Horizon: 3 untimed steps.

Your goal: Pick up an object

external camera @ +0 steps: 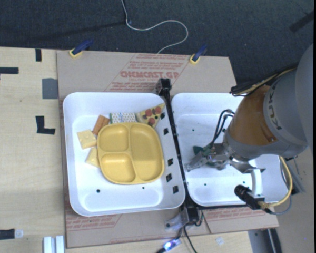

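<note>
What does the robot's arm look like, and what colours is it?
The thick rounded grey arm wears a wide orange band above its wrist. Thin black cables loop beside it, and the small dark metal gripper sticks out at its end.

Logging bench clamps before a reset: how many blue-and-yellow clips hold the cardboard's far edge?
2: one clip at the cardboard's far left corner, another clip near its far right corner.

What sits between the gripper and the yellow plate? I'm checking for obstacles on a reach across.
In the camera view, the bins' adjoining walls lie between the gripper and the yellow plate.
</note>
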Each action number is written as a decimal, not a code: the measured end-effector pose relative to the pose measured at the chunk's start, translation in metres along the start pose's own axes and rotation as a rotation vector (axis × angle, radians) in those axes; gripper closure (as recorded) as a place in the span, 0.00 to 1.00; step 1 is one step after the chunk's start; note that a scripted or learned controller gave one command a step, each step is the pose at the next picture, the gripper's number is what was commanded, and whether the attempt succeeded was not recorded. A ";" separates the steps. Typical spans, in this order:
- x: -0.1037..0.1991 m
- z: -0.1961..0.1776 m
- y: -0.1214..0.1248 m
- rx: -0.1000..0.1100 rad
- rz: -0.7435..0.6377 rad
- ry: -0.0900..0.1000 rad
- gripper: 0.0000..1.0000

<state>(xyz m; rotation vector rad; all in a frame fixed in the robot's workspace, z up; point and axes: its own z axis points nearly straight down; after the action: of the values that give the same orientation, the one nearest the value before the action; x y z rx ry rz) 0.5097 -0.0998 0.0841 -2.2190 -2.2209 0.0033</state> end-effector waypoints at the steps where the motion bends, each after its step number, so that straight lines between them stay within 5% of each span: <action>1: 0.000 -0.011 0.000 -0.001 0.000 -0.001 1.00; 3: 0.003 -0.120 -0.010 -0.005 -0.002 0.000 1.00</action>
<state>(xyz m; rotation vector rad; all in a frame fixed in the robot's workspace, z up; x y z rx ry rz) 0.5005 -0.0971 0.2040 -2.2197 -2.2253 -0.0025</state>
